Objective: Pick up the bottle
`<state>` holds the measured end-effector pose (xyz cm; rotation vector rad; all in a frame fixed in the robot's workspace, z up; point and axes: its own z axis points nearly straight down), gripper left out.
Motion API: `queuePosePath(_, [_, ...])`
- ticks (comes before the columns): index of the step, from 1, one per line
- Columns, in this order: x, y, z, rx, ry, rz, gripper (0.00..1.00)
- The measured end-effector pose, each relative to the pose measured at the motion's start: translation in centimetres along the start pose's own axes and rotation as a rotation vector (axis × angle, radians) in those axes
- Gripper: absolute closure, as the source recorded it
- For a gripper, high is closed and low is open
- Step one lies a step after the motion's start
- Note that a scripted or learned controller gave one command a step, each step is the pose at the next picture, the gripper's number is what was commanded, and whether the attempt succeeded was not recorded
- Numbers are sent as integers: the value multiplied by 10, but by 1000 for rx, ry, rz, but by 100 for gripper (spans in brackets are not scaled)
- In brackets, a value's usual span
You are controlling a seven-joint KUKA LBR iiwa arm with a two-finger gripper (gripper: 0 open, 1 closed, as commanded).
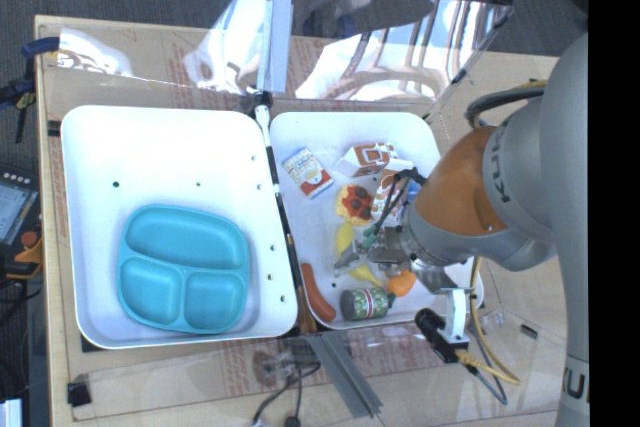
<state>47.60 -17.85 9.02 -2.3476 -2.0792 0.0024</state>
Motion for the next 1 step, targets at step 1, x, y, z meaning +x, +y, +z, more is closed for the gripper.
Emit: queuePosePath(1, [0,0,-8,4,1,-4,100])
